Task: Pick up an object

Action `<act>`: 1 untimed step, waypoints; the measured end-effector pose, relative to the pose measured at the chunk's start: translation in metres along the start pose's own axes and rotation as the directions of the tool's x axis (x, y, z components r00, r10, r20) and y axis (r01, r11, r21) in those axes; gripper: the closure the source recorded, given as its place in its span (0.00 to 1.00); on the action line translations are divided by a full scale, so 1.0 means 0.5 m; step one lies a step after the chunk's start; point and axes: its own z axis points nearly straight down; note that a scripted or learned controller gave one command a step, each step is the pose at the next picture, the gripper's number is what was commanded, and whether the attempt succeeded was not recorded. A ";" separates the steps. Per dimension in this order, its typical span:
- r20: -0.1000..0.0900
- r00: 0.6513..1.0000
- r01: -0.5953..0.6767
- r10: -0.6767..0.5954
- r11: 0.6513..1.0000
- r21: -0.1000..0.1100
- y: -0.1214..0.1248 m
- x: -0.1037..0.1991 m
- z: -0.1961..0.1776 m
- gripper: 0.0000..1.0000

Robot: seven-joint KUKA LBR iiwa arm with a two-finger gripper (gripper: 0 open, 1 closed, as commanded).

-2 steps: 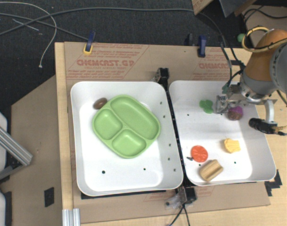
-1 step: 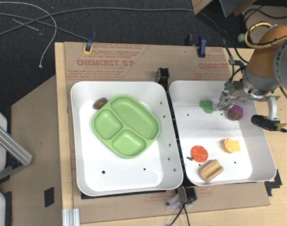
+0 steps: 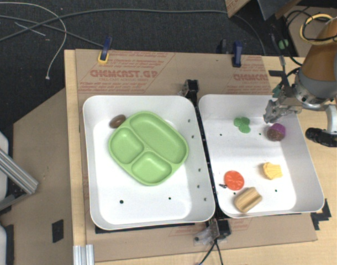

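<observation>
Underneath, cardboard sheet (image 3: 157, 73), blue clamps (image 3: 106, 48).

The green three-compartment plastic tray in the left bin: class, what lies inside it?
All three compartments of the green three-compartment plastic tray look bare. A small brown oval object lies outside, touching its upper-left edge. Whatever is beneath the tray is covered.

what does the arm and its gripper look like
The arm has an orange band above a grey, rounded wrist section. The gripper is small, grey metal, with thin fingers. Dark and yellow cables loop behind the arm.
</observation>
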 end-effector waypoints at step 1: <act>0.000 1.000 0.000 0.000 1.000 -0.001 -0.007 -0.007 -0.093 1.00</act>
